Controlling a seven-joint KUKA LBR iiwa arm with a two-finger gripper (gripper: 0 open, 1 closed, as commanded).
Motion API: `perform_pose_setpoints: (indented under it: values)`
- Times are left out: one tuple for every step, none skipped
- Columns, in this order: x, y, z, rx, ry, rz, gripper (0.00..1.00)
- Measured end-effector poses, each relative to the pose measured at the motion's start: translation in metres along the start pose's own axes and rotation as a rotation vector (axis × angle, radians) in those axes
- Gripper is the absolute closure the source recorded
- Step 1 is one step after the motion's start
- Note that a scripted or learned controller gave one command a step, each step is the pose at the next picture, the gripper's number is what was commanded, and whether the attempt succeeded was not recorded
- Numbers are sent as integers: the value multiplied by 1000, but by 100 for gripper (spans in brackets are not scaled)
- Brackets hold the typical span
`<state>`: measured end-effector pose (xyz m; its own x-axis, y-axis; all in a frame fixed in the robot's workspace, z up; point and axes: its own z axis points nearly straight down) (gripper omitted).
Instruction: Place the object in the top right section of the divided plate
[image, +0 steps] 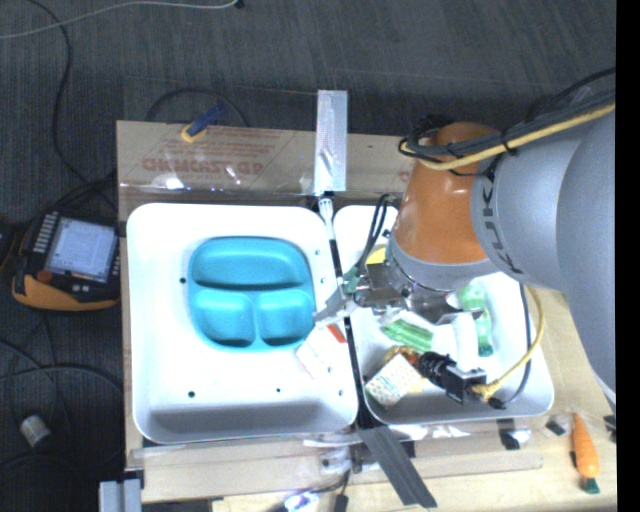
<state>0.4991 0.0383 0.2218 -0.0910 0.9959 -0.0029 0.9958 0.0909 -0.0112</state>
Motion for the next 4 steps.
perform_pose_setpoints:
  values:
    - [-50,49,12,-1,0,-373,0]
    - [-36,52,42,-2,1,-480,0]
    - [41,9,42,0,2,-279,0]
    - [-50,11,-98,-4,-1,-618,0]
